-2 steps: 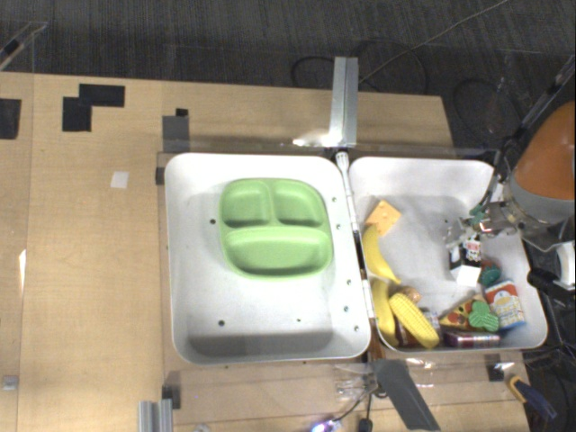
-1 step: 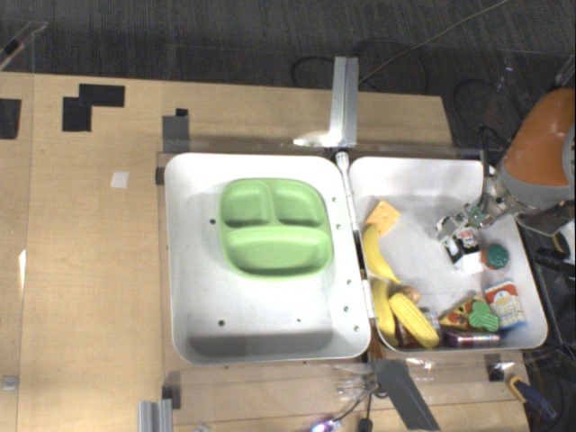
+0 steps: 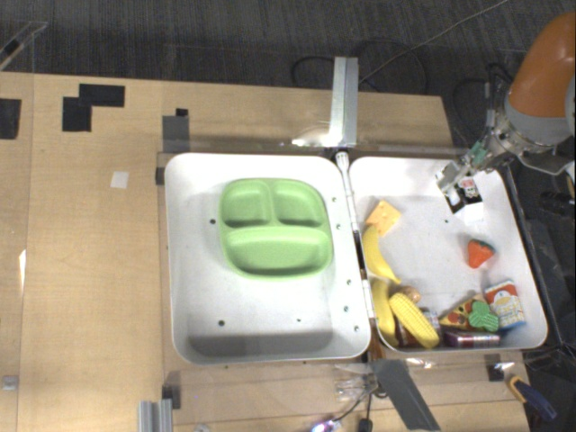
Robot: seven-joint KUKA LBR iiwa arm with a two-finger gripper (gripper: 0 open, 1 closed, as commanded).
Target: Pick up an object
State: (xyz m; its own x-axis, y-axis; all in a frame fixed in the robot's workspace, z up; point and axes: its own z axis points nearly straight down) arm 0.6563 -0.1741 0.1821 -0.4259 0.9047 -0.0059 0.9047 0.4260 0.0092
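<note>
Two white bins (image 3: 180,268) are set on a pale wooden bench (image 3: 81,241) (dark carpet behind); the gripper (image 3: 461,183) is seen above the right bin's far edge.

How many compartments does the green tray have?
3. The green tray in the left bin has two small compartments side by side at its far end and one wide compartment across the near end.
</note>
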